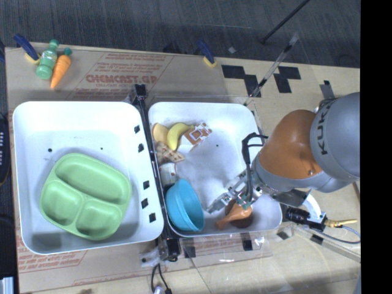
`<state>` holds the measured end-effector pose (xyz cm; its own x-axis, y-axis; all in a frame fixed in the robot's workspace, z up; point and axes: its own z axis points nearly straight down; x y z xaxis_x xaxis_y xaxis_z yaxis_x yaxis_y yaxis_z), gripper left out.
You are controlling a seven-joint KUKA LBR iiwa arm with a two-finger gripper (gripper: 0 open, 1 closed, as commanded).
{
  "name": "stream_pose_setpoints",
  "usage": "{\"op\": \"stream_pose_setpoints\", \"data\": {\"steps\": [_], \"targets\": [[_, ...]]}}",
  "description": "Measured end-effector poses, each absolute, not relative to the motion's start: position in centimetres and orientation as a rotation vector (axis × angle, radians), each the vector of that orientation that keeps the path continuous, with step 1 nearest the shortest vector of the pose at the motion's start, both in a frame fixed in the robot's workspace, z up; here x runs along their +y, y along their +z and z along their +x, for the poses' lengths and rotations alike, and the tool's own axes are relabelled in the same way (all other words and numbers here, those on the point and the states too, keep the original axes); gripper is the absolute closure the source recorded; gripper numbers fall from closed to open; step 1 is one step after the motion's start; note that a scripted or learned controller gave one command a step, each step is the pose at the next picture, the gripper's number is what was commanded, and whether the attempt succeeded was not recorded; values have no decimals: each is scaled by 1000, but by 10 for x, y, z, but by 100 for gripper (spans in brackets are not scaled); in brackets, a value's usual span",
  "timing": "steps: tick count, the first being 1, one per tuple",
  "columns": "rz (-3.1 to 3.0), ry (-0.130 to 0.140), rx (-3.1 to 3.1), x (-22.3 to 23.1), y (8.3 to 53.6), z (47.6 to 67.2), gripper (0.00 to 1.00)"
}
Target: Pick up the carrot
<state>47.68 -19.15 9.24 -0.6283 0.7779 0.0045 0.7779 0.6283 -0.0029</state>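
The carrot (234, 214) lies in the right bin (208, 112), near its front wall, just right of a blue bowl (184, 206). The gripper (231, 199) is low over the carrot's left part, touching or nearly so; the view is too cluttered to tell whether it is apart or together, and no hold can be confirmed. Judged a light, stiff plastic toy with a smooth tapered skin, so liable to slip; best taken across the thick end. Legible writing: "KU" on the arm (334, 143), and red print on the counter (122, 78) that appears to read "CHEMCAST".
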Motion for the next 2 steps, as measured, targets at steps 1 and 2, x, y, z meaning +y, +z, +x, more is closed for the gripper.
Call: {"op": "stream_pose_setpoints", "data": {"steps": [1,2], "targets": [[-1335,3,-2837,-191,103,478,100],[-1335,4,-2837,-191,102,478,0]]}}
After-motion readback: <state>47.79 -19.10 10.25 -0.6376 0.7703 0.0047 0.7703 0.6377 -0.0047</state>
